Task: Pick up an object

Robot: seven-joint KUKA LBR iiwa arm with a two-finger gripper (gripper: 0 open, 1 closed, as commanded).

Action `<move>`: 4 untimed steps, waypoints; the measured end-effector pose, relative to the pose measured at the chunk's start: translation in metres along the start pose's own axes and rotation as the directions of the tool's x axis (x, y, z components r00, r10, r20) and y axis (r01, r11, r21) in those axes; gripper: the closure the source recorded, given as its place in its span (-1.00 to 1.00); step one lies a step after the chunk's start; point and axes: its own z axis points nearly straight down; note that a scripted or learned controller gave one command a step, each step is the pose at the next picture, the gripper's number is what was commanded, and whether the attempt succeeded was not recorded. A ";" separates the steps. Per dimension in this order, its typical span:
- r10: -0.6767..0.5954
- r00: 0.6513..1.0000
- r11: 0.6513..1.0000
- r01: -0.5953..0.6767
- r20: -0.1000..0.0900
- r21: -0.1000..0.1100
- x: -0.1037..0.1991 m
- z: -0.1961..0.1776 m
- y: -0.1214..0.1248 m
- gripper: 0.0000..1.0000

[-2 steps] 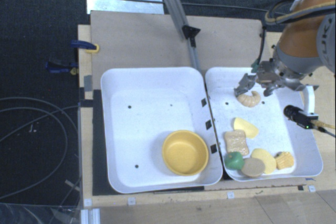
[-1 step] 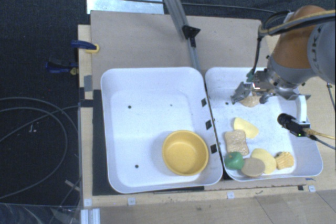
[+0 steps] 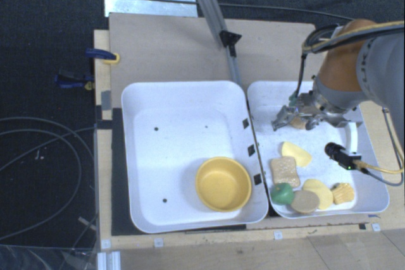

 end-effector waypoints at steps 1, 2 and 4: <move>0.000 1.000 1.000 0.000 0.000 -0.006 0.000 -0.014 0.002 1.00; -0.002 1.000 1.000 0.002 0.001 -0.011 -0.003 -0.078 0.000 1.00; -0.005 1.000 1.000 0.005 0.001 -0.010 -0.007 -0.171 0.000 1.00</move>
